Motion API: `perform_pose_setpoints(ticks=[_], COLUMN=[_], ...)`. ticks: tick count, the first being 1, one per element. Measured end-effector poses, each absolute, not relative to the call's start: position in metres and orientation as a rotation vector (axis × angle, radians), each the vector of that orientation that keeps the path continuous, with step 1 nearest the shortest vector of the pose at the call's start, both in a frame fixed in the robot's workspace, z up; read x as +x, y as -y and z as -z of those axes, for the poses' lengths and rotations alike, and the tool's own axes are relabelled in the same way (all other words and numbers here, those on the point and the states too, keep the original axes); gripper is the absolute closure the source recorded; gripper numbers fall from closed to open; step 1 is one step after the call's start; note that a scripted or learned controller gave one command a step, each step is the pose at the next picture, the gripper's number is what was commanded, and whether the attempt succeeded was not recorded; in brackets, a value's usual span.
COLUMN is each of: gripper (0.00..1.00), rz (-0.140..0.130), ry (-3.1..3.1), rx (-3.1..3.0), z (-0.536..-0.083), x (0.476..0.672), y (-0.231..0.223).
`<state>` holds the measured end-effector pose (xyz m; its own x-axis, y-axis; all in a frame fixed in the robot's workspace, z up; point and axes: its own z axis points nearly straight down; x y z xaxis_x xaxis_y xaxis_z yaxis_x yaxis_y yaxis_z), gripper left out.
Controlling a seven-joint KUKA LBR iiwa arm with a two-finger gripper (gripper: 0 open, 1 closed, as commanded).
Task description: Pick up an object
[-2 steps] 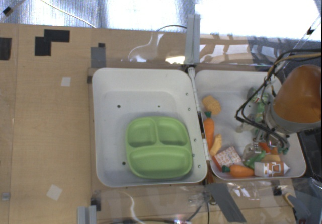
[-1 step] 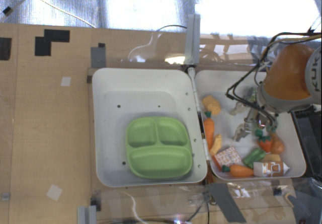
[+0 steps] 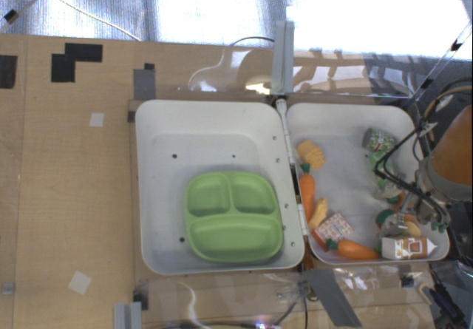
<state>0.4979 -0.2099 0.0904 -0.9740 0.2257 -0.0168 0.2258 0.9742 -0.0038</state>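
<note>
The right bin (image 3: 347, 124) holds several toy foods. A corn cob (image 3: 311, 153), an upright carrot (image 3: 307, 187) and a yellow piece (image 3: 318, 211) lie along its left wall. A checkered box (image 3: 335, 227), a second carrot (image 3: 355, 250) and a small carton (image 3: 408, 248) lie along the front. A green can (image 3: 378, 143) rests at the back right. My gripper (image 3: 401, 213) reaches down at the bin's right side, over a cluster of small green and orange items (image 3: 387, 217) just above the carton. The arm's orange band (image 3: 454, 154) hides part of that corner.
The left bin (image 3: 170, 128) holds a green divided plate (image 3: 233, 215) in its front half. A grey post (image 3: 281, 58) stands behind the wall shared by the bins. Black cables (image 3: 403, 150) loop from the arm over the right bin.
</note>
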Motion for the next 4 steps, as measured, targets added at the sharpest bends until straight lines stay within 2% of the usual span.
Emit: perform_pose_setpoints(ticks=[1,2,3,4], gripper=[0.00,0.00,0.00,0.00], rz=[0.001,0.000,0.014,0.010], ry=[-3.100,-3.104,-3.075,-3.064], rx=[0.398,0.344,0.555,0.631], z=[-0.090,-0.091,-0.090,-0.089], x=[0.558,0.520,0.597,0.647], y=[0.185,0.119,0.096,0.094])
